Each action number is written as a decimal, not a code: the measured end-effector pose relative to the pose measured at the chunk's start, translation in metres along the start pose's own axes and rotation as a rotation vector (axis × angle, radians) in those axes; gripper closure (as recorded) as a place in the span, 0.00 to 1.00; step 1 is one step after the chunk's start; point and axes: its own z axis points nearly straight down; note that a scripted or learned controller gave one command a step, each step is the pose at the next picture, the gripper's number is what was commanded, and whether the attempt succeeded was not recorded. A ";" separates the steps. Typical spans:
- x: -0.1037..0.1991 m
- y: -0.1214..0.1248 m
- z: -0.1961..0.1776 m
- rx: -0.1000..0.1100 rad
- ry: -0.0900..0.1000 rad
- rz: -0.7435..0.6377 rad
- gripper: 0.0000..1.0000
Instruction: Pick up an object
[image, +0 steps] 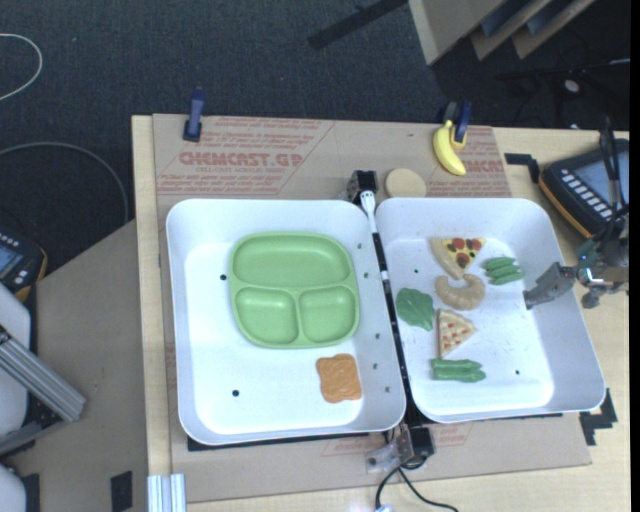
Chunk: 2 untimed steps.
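Right now our jaws (550, 285) sit over the right edge of the right bin (570, 395), and we cannot tell whether they are apart or together; nothing shows between them. Candidates to pick all lie in that bin: a pizza slice (457, 251) at the top, a green bean pod (501, 268) just beside it, a tan curled piece (461, 292), a green leaf (415, 307), a second pizza slice (453, 331) and another green pod (458, 371) lower down. Left of them, the left bin (195, 330) bears a green divided plate (294, 288) and an orange piece (339, 378).

We judge the main risk to be the crowding: the upper slice, tan piece and lower slice lie touching or nearly so, and a descent there could nudge neighbours or close on two at once. Flat slices may also slip out.

Most of the arm is cut off at the right, and the gripper reads as a dark blur.
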 end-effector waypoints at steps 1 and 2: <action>0.087 0.005 0.122 0.011 0.006 -0.008 0.00; 0.081 -0.001 0.181 0.007 0.003 0.001 0.00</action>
